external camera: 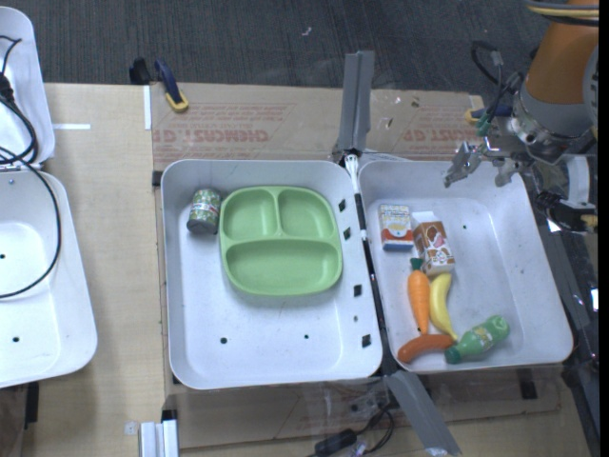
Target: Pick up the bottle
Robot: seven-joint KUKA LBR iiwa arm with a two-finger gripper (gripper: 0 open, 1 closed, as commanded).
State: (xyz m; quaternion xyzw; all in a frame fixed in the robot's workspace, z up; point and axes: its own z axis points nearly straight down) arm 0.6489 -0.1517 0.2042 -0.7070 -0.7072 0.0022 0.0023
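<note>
— Bottle [478, 340]?
— Lower right of frame, lying in right bin [533, 255], touching sausage [424, 347], beside banana [440, 305] and carrot [419, 299].
— Gripper [481, 163]?
— Upper right, over bin's rim, spread, pinching nothing.

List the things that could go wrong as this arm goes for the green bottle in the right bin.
1. The green bottle lies on its side touching the sausage and close to the banana, so the gripper may catch or push those instead.
2. The bottle sits near the right bin's front corner, where the wall could block a finger.
3. Being rounded, it may roll or slip out.
</note>
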